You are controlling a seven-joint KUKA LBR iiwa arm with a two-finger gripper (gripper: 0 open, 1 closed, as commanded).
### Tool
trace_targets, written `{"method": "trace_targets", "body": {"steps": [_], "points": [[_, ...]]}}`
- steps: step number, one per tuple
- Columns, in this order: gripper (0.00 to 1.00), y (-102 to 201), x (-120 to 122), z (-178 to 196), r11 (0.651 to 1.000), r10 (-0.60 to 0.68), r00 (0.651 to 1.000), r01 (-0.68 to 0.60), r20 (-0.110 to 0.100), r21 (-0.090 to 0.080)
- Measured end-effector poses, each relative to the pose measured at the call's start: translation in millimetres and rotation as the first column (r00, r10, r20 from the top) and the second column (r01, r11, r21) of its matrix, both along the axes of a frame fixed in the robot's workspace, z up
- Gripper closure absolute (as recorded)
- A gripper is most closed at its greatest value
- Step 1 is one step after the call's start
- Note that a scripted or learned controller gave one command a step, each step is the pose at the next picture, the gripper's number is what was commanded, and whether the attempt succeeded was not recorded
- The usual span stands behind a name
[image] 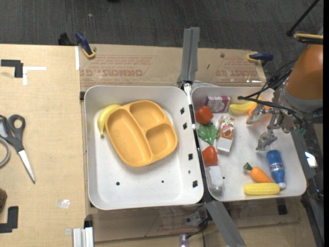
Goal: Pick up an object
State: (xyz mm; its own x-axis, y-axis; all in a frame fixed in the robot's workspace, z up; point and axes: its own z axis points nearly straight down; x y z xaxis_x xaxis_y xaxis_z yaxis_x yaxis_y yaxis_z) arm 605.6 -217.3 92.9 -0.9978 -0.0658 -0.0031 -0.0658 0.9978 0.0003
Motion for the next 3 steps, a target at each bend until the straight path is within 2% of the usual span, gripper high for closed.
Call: {"method": "trace_targets", "body": {"steps": [1, 2, 3], "points": [[0.0, 22.9, 45.1, -2.6, 0.987, -0.16, 0.987, 0.16, -0.023, -0.003], [1.0, 24.1, 50.5, 10.6, 0.987, -0.159, 0.987, 0.159, 0.001, -0.003], [1.0, 69.0, -21.9, -0.5, 0.964, -0.265, 0.964, 0.265, -0.001, 0.0]]}}
